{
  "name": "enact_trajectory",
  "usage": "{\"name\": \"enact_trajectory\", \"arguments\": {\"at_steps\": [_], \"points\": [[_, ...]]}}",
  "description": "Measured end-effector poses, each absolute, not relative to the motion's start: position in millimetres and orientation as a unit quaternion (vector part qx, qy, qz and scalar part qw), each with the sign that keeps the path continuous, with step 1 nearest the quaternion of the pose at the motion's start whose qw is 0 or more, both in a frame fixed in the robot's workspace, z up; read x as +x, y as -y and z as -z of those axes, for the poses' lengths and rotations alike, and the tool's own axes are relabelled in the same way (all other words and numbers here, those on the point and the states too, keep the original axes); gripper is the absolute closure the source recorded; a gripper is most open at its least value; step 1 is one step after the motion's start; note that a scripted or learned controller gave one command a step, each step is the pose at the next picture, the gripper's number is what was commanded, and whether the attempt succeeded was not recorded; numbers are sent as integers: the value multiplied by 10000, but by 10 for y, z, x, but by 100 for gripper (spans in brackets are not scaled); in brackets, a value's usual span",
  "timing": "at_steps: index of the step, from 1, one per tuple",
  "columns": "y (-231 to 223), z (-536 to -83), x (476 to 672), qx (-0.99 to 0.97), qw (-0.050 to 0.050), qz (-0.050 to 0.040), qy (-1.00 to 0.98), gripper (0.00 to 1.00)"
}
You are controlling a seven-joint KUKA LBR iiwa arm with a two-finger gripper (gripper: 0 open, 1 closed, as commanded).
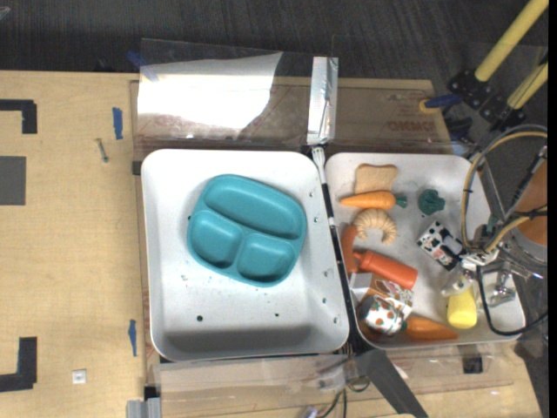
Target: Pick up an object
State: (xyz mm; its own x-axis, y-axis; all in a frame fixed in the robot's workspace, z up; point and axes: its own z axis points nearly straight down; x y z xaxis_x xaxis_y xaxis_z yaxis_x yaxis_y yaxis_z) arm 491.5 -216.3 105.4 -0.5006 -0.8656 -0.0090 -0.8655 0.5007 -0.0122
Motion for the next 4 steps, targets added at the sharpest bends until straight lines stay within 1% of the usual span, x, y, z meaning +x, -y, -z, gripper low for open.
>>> {"name": "enact_trajectory", "arguments": {"at_steps": [1, 2, 3, 4], "points": [[1968, -2501, 5669, -5610, 56, 43, -8278, 100], [1462, -2346, 6479, -5974, 39, -5, -8020, 100], [2248, -2949, 6505, -6524, 45, 36, -7579, 100], [2213, -2096, 6329, -7364, 22, -16, -6765, 100]]}}
